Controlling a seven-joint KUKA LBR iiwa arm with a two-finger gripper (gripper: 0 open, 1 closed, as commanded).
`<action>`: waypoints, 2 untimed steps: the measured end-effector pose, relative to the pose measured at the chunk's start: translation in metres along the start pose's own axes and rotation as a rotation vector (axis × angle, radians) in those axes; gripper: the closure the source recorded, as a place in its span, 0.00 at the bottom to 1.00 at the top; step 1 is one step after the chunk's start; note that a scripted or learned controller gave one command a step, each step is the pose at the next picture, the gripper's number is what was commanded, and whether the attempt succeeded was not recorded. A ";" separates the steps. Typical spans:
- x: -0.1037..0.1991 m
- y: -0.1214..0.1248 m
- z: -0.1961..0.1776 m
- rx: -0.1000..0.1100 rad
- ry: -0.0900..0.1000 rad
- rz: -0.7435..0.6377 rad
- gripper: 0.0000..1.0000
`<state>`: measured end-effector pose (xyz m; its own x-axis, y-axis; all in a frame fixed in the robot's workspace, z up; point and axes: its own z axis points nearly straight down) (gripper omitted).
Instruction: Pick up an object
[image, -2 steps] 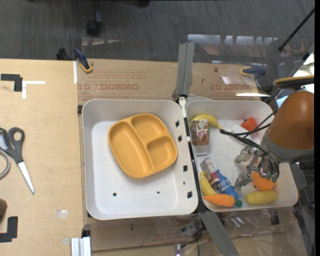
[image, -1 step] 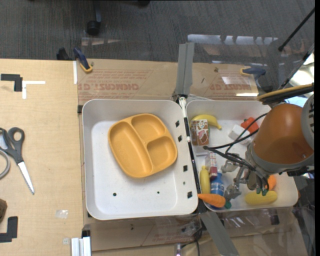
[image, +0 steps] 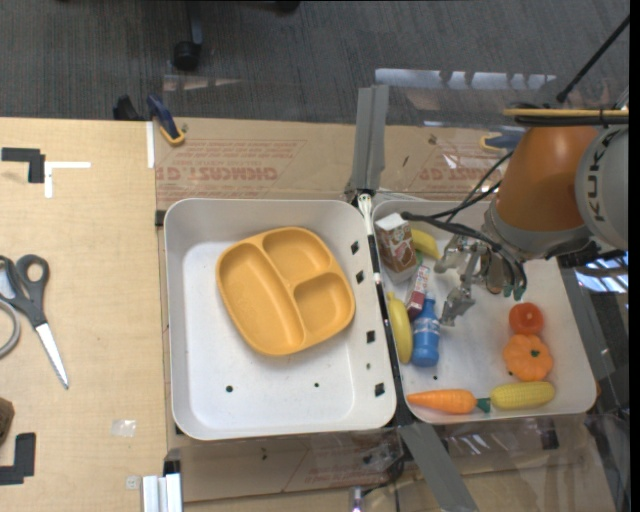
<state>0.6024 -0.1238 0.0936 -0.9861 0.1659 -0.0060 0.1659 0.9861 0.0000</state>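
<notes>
I hang my gripper (image: 462, 288), fingers apart and empty, low over the right bin (image: 575, 330), poised beside the blue bottle (image: 426, 338).

Divided plate (image: 287, 288) in left bin (image: 190, 400), toy foods in right bin (image: 578, 330), scissors (image: 38, 310) far left

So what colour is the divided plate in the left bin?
Yellow-orange, plain; the camera view shows the divided plate clearly.
</notes>
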 end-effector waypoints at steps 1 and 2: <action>0.045 0.024 0.001 0.000 0.004 0.098 0.00; 0.111 0.009 0.001 0.001 0.004 0.213 0.00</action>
<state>0.4943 -0.0964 0.0921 -0.9290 0.3702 -0.0021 0.3702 0.9290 -0.0004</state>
